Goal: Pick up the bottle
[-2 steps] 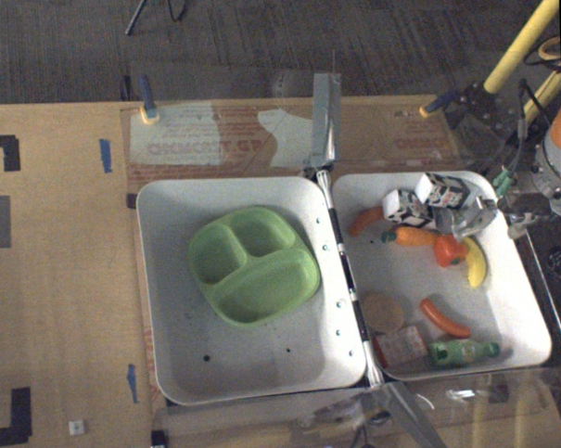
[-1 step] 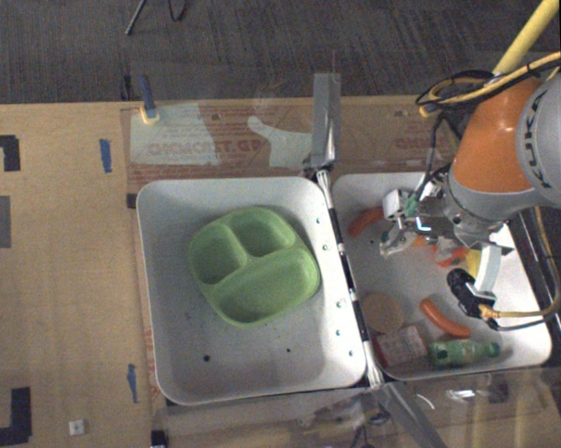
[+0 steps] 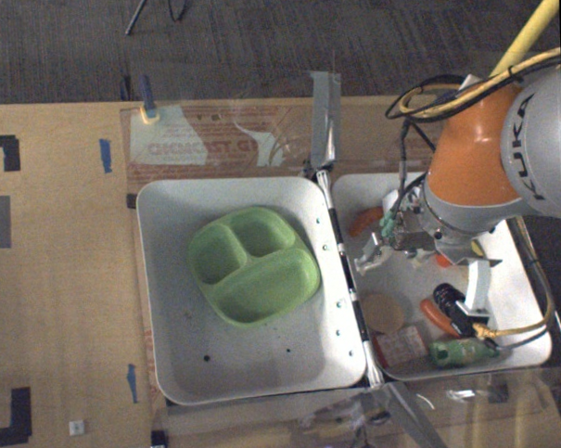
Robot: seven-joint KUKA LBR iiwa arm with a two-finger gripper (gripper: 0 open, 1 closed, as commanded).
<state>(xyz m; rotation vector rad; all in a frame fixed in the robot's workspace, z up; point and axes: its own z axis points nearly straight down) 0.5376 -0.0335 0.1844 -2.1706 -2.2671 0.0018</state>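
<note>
Bottle (image 3: 462, 352): green, lying on its side in the right bin (image 3: 408, 282), against the near wall and towards the near right corner.
Camera view, neighbours: a brownish block (image 3: 404, 345) lies just beside the bottle's left end, an orange piece (image 3: 436, 317) just behind it, and a tan disc (image 3: 385, 311) a little further left.
Camera view, gripper (image 3: 382, 246): hangs over the far left part of the right bin, near an orange-red item (image 3: 364, 221) and well apart from the bottle.
Grip state: cannot tell from this slant whether it is open or closed; nothing is seen held.
Arm (image 3: 482, 163): reaches in from the right and covers the middle of the right bin, so some of its contents are hidden.
Left bin (image 3: 172, 297): holds a green divided plate (image 3: 254, 266), which has no part in the task.
Why it matters: the bottle lies low against the wall with clutter close by, so a grasp probably has to come down across its body.
Progress: judged not yet begun, since the gripper is at the opposite corner.
</note>
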